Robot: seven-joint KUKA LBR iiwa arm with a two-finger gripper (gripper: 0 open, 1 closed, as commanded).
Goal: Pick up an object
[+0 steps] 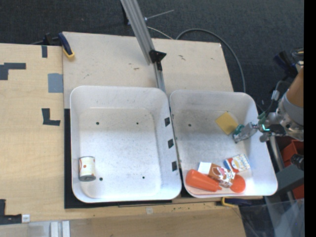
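Observation:
The right bin (pixel 197 100) holds a yellow sponge block (pixel 226 122) near its far right. An orange carrot-shaped toy (pixel 202 180) lies along the front edge, beside a small colourful packet (pixel 238 163) and a brown-and-red item (pixel 218 173). In the left bin (pixel 118 95) a small white-and-red can (pixel 87 168) stands in the front left corner. My gripper (pixel 243 132) reaches in over the right bin's right rim, just right of the sponge and slightly nearer the front. Nothing shows in its grasp.
A slanted metal pole (pixel 140 26) ends at a black clamp (pixel 157 56) behind the bins. A black cable (pixel 207 32) loops over the bench behind the right bin. The wooden bench (pixel 29 83) extends to the left with grey tape marks.

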